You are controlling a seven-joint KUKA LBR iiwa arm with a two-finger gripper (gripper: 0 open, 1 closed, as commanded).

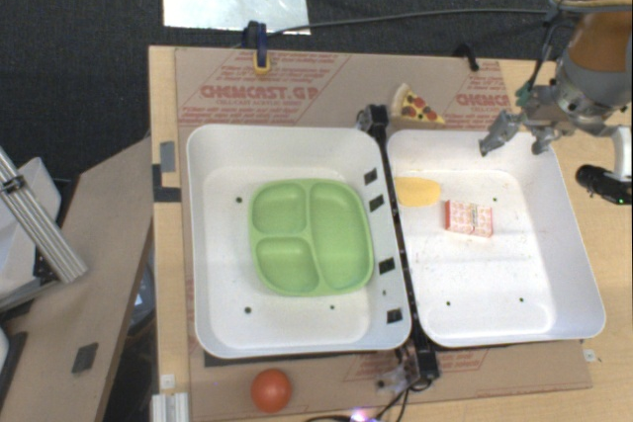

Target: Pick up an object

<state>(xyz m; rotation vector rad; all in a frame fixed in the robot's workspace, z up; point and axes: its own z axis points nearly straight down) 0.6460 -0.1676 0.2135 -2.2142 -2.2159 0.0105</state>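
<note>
Gripper [517,135] hung spread and empty over the right bin's [554,301] far edge, the pink wrapped packet [468,217] lying nearer the camera, to its left.

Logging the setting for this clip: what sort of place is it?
Most likely a robotics lab grasping bench, not a kitchen. Two white bins sit side by side on a cardboard sheet, toy-like items such as a pizza slice lie about, and a gripper hangs over the right bin.

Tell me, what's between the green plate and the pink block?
In the camera view, the black clips where the two bins meet, then bare white floor of the right bin, sit between the green plate and the pink block.
</note>
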